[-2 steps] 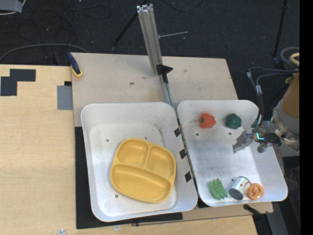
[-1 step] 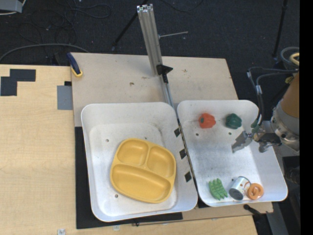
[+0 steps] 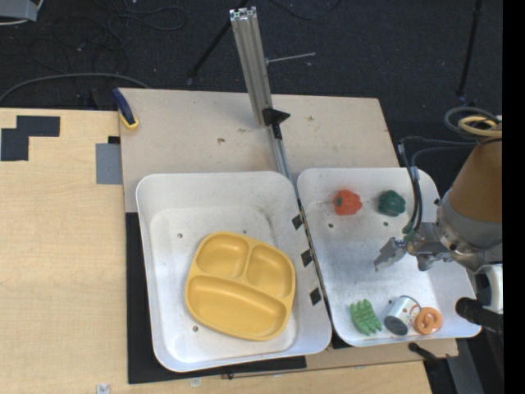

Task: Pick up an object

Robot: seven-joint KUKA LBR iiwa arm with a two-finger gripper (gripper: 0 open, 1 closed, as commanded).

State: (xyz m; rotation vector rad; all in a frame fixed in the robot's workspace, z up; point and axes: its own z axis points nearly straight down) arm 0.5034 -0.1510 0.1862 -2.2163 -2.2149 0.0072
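- Two shallow white bins sit side by side on the bench; I take the right bin [image 3: 328, 220] as my landmark for everything else
- The left bin [image 3: 156, 220] touches it along its left wall, with small black clips at the seam
- A yellow divided plate [image 3: 240, 286] with three compartments lies in the left bin, well to the left of the right bin
- Inside the right bin, near its far edge, lies a red-orange pepper-like toy [image 3: 347, 203]; just to its right sits a dark green rounded toy [image 3: 391, 203], the two close but apart
- Along the right bin's near edge lie a bright green leafy toy [image 3: 364, 316], a small silver can [image 3: 399, 315] on its side, and an orange ring-shaped toy [image 3: 426, 321]; the can and the ring touch or nearly touch
- The gripper [image 3: 392, 254] hangs over the middle right of the right bin, between the far pair and the near row, with nothing seen between its fingers; whether they are spread or closed I cannot tell
- The arm [image 3: 480, 191], orange-banded, comes in over the right bin's right wall
- A metal post [image 3: 253, 64] rises behind the right bin's far left corner
- No writing or brand can be read on the can or anything else
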